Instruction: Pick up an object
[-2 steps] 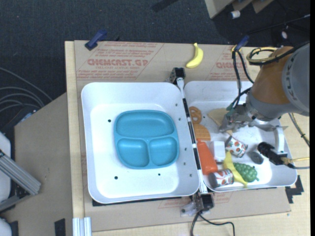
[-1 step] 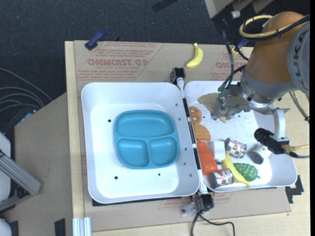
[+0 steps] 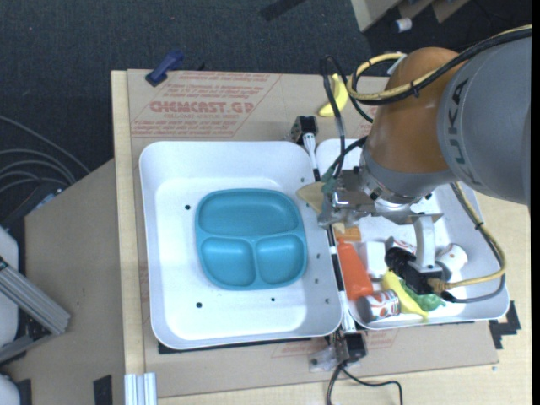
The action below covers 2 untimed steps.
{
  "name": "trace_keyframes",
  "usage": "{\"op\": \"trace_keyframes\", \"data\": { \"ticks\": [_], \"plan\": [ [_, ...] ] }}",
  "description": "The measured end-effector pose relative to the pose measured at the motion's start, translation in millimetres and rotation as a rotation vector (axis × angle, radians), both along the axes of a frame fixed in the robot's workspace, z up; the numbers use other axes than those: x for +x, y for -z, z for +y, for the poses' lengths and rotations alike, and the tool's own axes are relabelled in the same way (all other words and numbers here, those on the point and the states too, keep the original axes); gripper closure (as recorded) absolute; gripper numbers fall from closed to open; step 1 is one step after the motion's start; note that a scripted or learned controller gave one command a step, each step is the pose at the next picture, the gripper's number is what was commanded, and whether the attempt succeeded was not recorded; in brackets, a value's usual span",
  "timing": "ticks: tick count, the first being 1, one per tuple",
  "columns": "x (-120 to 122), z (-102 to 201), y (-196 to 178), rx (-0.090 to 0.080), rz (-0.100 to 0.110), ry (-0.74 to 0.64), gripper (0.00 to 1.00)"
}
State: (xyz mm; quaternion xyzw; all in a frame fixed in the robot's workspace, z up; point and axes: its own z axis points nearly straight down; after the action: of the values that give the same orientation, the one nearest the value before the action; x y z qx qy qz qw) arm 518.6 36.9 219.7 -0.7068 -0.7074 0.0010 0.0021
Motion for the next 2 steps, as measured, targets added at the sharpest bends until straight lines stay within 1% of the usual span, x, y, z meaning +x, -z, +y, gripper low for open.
{"op": "trace_keyframes", "data": {
  "ticks": [1,2],
  "plan": [
    [-40,-25,-45,-0.002,-0.003,0.002,1.0],
    [-39,-38,-48,-0.002,-0.004,0.002,1.0]
  ]
}}
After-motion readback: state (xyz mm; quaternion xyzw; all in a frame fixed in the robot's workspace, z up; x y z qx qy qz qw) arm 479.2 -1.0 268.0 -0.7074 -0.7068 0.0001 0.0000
